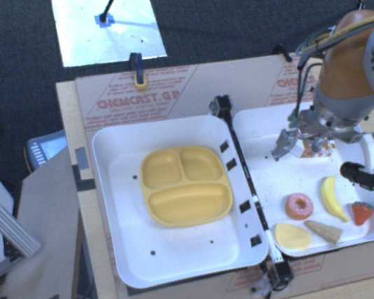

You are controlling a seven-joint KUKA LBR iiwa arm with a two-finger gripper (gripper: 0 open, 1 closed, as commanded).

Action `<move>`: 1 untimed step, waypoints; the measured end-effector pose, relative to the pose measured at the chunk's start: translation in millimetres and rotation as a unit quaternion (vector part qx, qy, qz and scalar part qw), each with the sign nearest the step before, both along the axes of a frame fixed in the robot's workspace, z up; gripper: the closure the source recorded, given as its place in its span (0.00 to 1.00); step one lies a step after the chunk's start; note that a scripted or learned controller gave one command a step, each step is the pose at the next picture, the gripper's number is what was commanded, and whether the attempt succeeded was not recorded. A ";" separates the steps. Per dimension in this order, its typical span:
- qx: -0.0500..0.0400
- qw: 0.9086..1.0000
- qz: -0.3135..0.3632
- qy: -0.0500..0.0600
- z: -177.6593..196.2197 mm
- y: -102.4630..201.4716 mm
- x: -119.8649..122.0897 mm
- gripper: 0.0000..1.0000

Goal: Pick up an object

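End effector (287,143) over right white bin (261,126), finger state unclear. Glossy pink ring doughnut (299,206), curved yellow banana (334,199), red strawberry (362,212) below.

bins (123,213): white, small dark dots on the floors
tray (184,185): pale yellow
donut (299,206): pink icing, tan ring
banana (333,199): yellow
strawberry (361,212): red, green top
wedge (324,230): tan
disc (293,237): pale yellow
arm (354,67): grey with an orange band
gripper (287,143): grey
board (184,89): tan, red lettering
clamp (138,71): yellow and black
floor (3,69): dark blue-grey
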State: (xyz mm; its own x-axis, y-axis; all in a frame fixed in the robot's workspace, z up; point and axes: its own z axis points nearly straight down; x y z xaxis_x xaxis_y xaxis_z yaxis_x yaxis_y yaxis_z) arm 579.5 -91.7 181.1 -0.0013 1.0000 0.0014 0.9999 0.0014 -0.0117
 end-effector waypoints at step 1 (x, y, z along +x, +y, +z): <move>0.000 1.000 0.001 -0.006 6.7 0.1 3.0 0.00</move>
